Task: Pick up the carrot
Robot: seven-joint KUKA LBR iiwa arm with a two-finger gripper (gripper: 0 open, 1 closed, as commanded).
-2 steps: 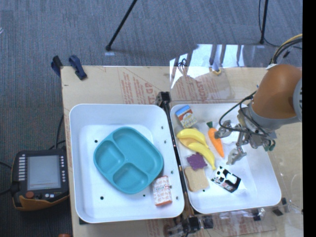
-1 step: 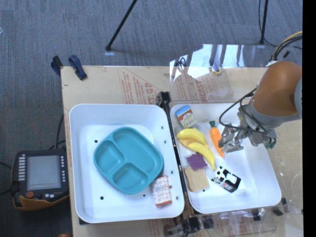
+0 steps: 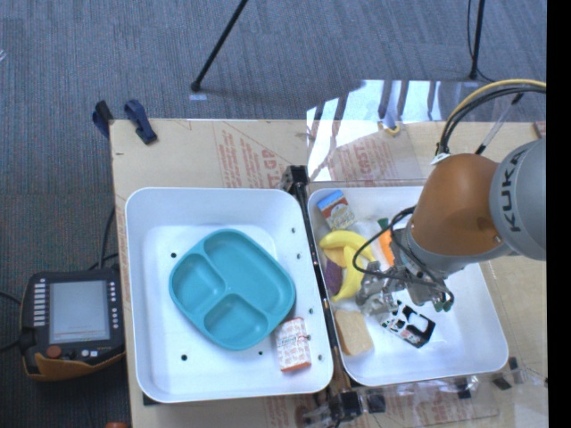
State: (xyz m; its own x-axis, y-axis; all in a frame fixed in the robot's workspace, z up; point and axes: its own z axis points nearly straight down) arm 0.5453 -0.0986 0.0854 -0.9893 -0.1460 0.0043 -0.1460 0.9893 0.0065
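The carrot (image 3: pixel 384 247) shows as a short orange strip in the right bin (image 3: pixel 482 350), mostly covered by the arm's orange wrist band. It lies just right of the yellow banana (image 3: pixel 349 255). My gripper (image 3: pixel 385 298) hangs low over the middle of the right bin, a little in front of the carrot and beside the banana's lower end. Nothing can be made out between its tips.
Around the gripper lie a purple item (image 3: pixel 331 276), a tan bread slice (image 3: pixel 354 333), a black-and-white object (image 3: pixel 410 325) and a small box (image 3: pixel 335 206). In the left bin (image 3: pixel 147 239) are a teal divided plate (image 3: pixel 232 290) and a small packet (image 3: pixel 293 344).
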